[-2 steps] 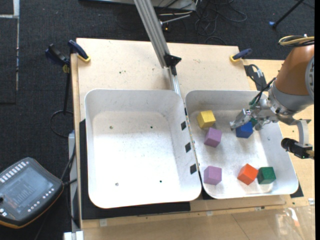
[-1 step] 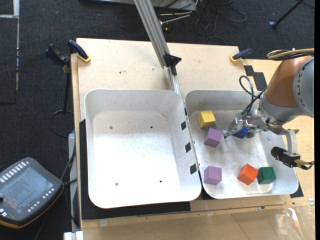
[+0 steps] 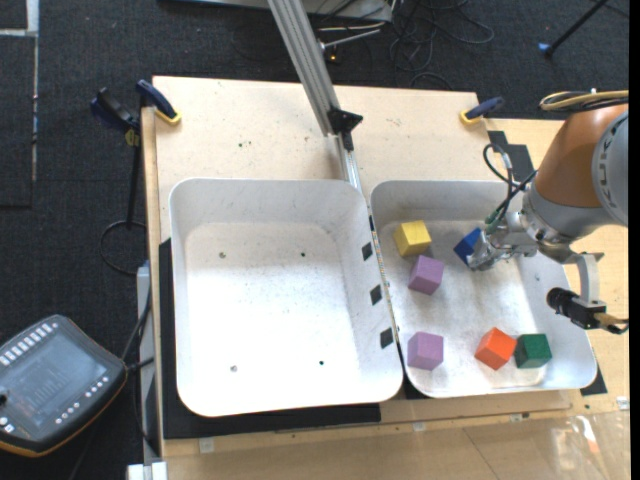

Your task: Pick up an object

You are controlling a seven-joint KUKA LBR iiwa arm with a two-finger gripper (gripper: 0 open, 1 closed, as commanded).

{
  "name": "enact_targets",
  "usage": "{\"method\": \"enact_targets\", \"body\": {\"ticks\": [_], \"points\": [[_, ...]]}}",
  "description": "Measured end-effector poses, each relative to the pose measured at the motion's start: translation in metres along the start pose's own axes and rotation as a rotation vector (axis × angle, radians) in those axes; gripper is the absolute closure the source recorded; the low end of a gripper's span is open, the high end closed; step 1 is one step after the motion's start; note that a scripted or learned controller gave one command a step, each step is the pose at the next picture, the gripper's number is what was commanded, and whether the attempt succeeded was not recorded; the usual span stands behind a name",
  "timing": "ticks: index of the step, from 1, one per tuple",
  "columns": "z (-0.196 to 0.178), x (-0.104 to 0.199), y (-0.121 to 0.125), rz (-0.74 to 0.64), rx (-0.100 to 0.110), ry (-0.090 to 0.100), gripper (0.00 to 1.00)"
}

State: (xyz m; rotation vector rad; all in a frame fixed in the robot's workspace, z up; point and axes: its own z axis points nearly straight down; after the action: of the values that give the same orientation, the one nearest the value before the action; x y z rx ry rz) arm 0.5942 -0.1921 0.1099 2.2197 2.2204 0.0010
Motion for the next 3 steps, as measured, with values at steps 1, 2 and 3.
{"method": "enact_targets", "body": {"ticks": [1, 2, 3], "points": [[-0.047, 0.008, 0.005, -0.003, -0.005, -0.001, 1.00], [-0.109, 0.001, 0.008, -0.003, -0.007, -0.003, 1.00], [-0.173, 0.005, 0.011, -0.004, -0.007, -0.002, 1.00]]}}
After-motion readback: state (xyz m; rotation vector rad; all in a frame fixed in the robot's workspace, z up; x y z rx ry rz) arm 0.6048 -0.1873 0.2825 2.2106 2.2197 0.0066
